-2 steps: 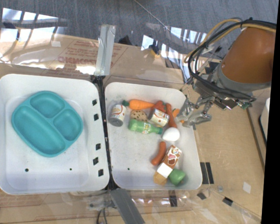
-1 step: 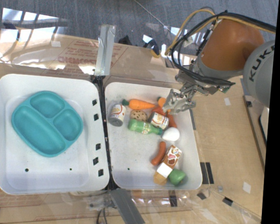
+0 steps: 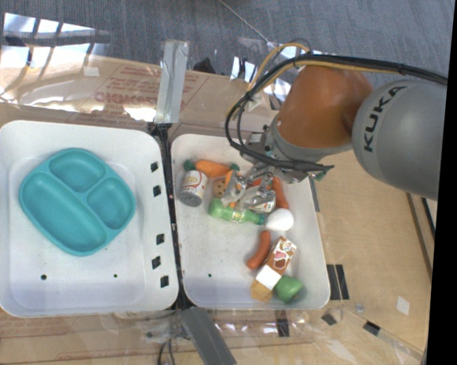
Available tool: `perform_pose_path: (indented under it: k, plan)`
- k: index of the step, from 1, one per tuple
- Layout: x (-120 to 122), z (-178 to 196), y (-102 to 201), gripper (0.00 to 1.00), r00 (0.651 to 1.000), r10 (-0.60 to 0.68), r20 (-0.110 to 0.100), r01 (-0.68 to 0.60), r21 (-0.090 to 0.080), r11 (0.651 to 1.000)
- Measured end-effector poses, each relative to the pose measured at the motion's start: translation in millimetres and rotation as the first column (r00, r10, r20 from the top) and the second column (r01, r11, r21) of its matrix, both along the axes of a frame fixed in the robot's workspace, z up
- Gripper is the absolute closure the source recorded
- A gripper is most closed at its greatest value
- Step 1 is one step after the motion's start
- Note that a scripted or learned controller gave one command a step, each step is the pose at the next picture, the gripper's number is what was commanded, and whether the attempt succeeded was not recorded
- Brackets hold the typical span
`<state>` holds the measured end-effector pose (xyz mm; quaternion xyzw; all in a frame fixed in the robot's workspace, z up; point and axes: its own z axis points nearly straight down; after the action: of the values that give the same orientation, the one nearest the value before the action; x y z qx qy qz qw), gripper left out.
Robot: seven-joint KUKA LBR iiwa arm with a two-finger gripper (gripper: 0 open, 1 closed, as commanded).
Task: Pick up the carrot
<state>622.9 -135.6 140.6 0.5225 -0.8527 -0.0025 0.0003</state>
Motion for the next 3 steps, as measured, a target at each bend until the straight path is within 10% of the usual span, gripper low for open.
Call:
perform_pose_path:
  k: [1,2,3]
  plan:
    - [13.9,54.8,68.0,1.0,1.0,-0.019,0.01,0.019,-0.001,1.0]
    - [-7.7,225.3,103.3,1.0,0.989,0.143,0.021,-0.143,-0.008,0.99]
    - [-5.7,161.0,88.4,1.0,0.956,0.292,0.0,-0.292,-0.002,0.956]
